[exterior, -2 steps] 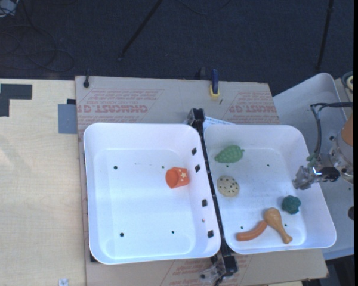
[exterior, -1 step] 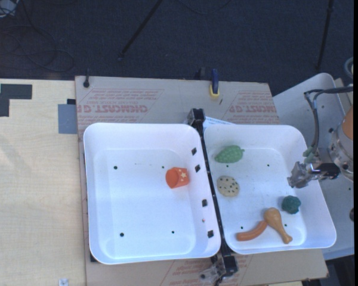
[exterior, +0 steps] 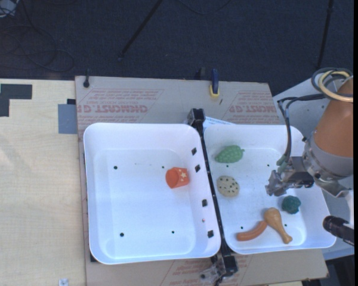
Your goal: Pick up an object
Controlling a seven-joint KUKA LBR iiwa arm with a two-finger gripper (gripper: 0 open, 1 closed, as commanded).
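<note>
A: What carries everything?
B: A cardboard sheet (exterior: 167,103) lies on the bench, with two white bins on it. The left bin (exterior: 107,219) holds an orange cup (exterior: 177,177) near its right wall.
A: And the right bin (exterior: 250,246)?
B: The grey arm (exterior: 337,136) reaches over its right edge. The gripper (exterior: 277,185) hangs low over the right half of the floor; I cannot tell how it stands.
A: The objects there?
B: A leafy green piece (exterior: 230,154) near the far-left corner, a speckled cookie (exterior: 228,186) by the left wall, a tan drumstick (exterior: 277,223) and an orange sausage (exterior: 251,232) touching near the front edge, and a small dark green lump (exterior: 291,204) just beside the gripper.
</note>
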